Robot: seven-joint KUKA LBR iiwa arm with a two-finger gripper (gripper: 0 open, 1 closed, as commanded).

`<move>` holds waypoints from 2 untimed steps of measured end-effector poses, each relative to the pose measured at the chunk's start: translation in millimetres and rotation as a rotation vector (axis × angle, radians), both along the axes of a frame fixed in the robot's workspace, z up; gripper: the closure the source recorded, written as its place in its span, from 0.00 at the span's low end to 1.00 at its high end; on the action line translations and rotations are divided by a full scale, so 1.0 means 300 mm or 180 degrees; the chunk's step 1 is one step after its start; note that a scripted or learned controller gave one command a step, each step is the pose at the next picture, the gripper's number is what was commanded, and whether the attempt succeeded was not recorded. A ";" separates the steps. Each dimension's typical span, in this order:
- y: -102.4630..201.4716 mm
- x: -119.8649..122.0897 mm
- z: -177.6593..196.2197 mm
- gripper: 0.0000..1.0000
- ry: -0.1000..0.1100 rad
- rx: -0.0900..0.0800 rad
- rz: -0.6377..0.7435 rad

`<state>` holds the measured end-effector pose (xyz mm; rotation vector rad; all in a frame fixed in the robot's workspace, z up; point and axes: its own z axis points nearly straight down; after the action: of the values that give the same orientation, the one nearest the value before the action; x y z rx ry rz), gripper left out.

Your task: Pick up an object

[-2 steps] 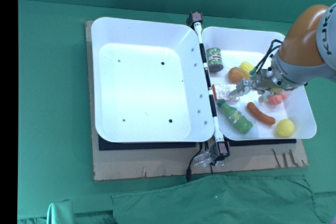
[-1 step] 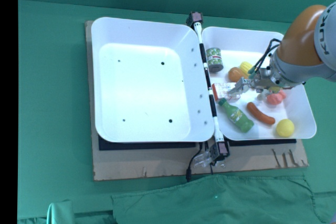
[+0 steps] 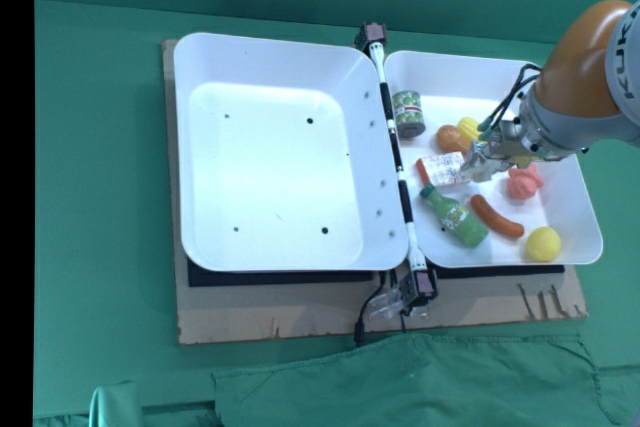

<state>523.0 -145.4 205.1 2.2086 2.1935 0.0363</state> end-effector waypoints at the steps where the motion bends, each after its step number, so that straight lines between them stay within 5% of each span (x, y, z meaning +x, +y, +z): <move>1: -0.003 -0.029 0.185 1.00 0.0086 -0.0002 0.0012; 2: -0.012 -0.043 0.340 1.00 0.0084 -0.0002 0.0011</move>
<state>510.3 -149.1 307.2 2.2179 2.2104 0.0068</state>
